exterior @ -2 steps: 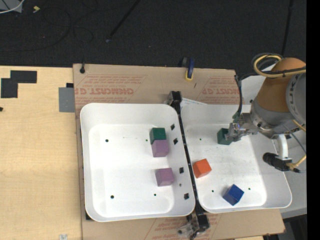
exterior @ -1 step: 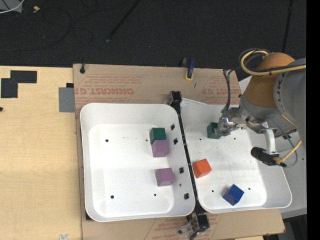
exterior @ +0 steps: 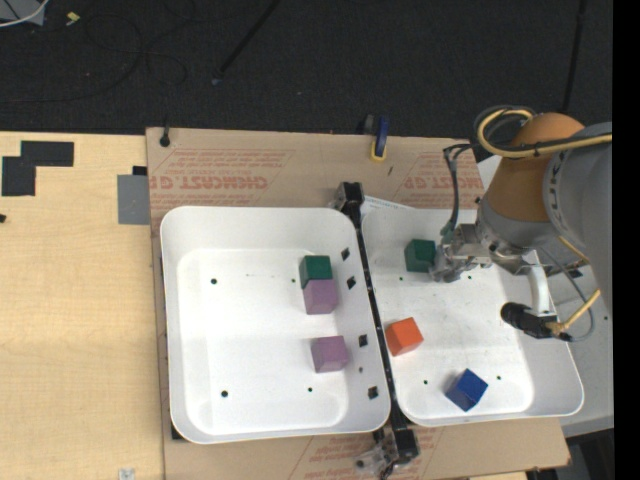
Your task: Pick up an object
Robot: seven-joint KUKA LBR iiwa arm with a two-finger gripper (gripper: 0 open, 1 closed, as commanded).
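Observation:
In the right bin (exterior: 520, 388) lie a dark green block (exterior: 419, 255) near the back left, an orange block (exterior: 404, 336) by the divider, and a blue block (exterior: 466, 389) near the front. My gripper (exterior: 447, 265) hangs low over the right bin, just right of the dark green block and close against it. The left bin (exterior: 200, 368) holds a green block (exterior: 316, 268) with a purple block (exterior: 320, 295) touching its front side, and a second purple block (exterior: 329, 353) nearer the front.
The grey arm with its orange band (exterior: 535, 183) reaches in over the right bin's back right part, with cables (exterior: 545, 318) hanging beside it. A black divider strip (exterior: 365, 298) runs between the bins. A blue clamp (exterior: 379, 138) stands at the board's back edge.

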